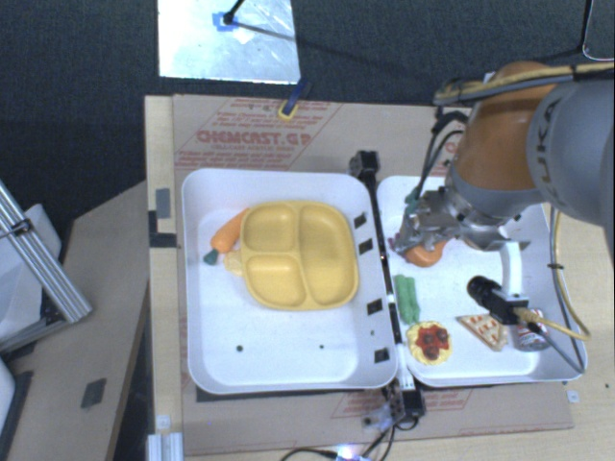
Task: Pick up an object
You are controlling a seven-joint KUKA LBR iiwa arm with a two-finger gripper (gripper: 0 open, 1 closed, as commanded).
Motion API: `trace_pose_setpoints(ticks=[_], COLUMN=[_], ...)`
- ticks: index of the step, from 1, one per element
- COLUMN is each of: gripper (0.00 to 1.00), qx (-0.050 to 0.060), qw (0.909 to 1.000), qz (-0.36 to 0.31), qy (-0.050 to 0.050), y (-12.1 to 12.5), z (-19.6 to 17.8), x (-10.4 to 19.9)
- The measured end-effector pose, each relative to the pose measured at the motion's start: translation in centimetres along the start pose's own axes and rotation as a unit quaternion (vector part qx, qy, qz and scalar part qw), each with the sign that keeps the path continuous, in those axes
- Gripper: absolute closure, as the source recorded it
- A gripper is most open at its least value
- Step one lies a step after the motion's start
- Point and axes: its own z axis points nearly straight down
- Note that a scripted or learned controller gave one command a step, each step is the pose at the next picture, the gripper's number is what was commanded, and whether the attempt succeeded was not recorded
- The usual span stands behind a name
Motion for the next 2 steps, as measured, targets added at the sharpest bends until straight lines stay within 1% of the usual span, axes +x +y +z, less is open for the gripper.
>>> trace_pose_setpoints(ticks=[1,2], gripper=[1.00,1.00], qx=[0.000,0.000], qw=[1.0000,1.0000], qz=[0.001,0.001], qy=[0.000,-0.001], y=[-1.0,-1.1], z=[-1.0,-0.1], x=[1.2,2.2])
